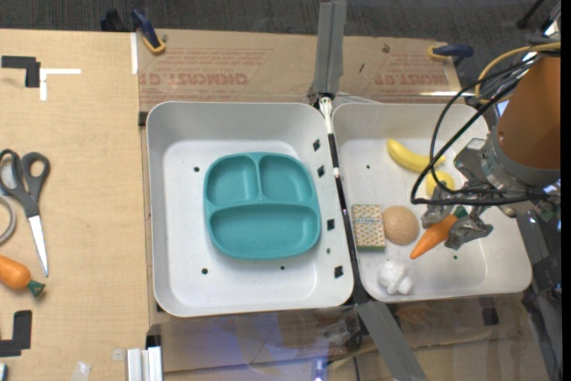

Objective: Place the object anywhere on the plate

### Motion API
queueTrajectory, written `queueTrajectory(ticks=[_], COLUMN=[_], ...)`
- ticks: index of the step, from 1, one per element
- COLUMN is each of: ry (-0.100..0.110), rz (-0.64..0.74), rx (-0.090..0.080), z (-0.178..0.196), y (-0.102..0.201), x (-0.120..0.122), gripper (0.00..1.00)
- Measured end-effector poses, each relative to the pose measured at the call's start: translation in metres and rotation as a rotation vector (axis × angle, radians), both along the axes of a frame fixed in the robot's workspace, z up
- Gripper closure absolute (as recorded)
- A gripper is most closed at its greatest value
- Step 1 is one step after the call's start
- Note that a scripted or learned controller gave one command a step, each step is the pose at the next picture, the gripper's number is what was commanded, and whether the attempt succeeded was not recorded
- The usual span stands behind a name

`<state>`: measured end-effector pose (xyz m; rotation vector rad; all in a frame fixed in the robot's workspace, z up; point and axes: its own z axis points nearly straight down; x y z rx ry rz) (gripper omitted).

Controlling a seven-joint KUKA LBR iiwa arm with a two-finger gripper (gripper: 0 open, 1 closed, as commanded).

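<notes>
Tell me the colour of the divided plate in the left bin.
Teal, a solid blue-green with no pattern. The plate shows clearly in the camera view.

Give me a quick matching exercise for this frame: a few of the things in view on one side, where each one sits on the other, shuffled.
Things:
1. plate
2. banana
3. scissors
4. cracker

Places:
A. on the bench, left of both bins
B. in the left bin
C. in the right bin, touching the tan ball
D. near the back of the right bin

Pairs: 1-B, 2-D, 3-A, 4-C
</notes>
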<state>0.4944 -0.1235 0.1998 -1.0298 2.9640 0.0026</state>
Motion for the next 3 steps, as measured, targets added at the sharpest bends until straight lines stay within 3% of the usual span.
queueTrajectory(ticks=[1, 2, 3], ry=[0.002, 0.0, 0.0], rz=[0.076, 0.204, 0.202], rx=[-0.001, -0.001, -0.001], z=[-0.008, 0.044, 0.044], y=[0.122, 0.202, 0.202], x=[0.005, 0.034, 0.034], gripper=[1.0, 1.0, 0.0])
